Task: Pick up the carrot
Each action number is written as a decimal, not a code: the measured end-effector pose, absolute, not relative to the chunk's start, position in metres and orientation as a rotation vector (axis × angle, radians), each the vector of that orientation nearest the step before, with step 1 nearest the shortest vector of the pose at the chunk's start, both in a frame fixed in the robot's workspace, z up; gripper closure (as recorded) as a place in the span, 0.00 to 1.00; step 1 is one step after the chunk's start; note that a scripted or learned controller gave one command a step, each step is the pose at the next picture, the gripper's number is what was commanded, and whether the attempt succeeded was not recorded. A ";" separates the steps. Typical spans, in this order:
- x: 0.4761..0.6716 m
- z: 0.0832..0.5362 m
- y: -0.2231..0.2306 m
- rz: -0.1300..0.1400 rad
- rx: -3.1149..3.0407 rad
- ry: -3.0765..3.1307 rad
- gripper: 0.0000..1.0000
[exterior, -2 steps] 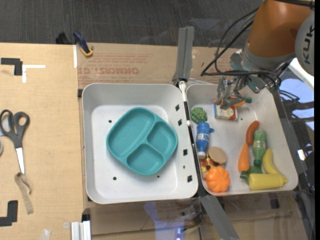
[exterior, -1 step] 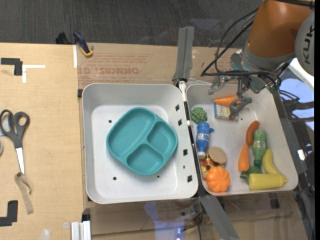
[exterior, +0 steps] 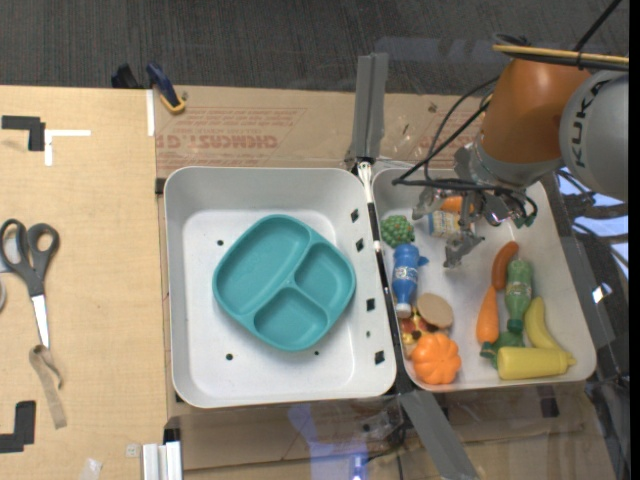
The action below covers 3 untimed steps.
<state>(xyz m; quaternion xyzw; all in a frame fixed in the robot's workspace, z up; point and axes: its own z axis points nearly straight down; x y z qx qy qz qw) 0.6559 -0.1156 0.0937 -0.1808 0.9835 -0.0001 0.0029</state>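
Carrot (exterior: 487, 314): a slim orange piece, tapered, lying lengthwise along the floor of the right bin (exterior: 572, 298), in its lower right part. It is flanked on its right by a green bottle (exterior: 517, 298) and touches or nearly touches it. A second orange-red piece (exterior: 504, 261) is seen just above it, closer to the gripper.

Gripper (exterior: 462, 230): hung below the orange band of the arm (exterior: 530, 108), over the upper middle of the right bin. Whether it is apart or closed cannot be told; its metal parts and cables are tangled in the view. Nothing is seen clamped in it. The carrot is placed below and slightly right of the gripper, apart from it.

Other contents of the right bin: green broccoli (exterior: 398, 230) at the upper left, a blue bottle (exterior: 405, 271) beneath it, a round brown-and-tan item (exterior: 435, 311), an orange pumpkin (exterior: 436, 358) at the lower edge, a yellow banana (exterior: 541, 323) and a yellow block (exterior: 532, 362) at the lower right.

Left bin (exterior: 190, 298): a teal divided plate (exterior: 285, 282) is held at its centre.

Bench, left: scissors (exterior: 30, 258) are laid on the brown board.
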 end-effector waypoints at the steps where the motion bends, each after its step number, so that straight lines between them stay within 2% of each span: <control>1: 0.661 0.096 -0.150 -0.003 -0.506 3.091 0.00; 2: 0.662 0.106 -0.149 -0.002 -0.503 3.086 1.00; 3: 0.660 0.261 -0.140 -0.001 -0.866 3.012 1.00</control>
